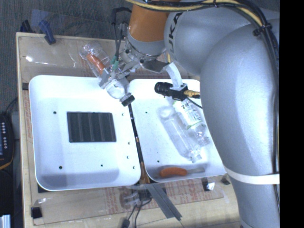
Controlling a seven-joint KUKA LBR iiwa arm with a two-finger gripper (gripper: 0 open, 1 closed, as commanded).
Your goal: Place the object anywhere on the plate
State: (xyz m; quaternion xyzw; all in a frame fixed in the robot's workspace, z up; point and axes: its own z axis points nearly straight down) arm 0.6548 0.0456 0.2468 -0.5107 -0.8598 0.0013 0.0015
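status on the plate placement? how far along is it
Done: nothing placed yet; the dark plate in the left bin carries no object. In hand: the gripper is at the top edge between the bins, with something clear at its tip, but a grasp can't be confirmed. Left: the clear bottle and the orange object lie in the right bin.

**Arm over the seam between two bins**

The grey arm (237,80) reaches in from the right, its gripper (115,82) hanging above the top end of the seam between the bins. The left bin (47,127) holds a dark ridged plate (91,127). The right bin (152,127) holds a clear plastic bottle (185,129) lying on its side and an orange object (173,172) near the bottom wall.
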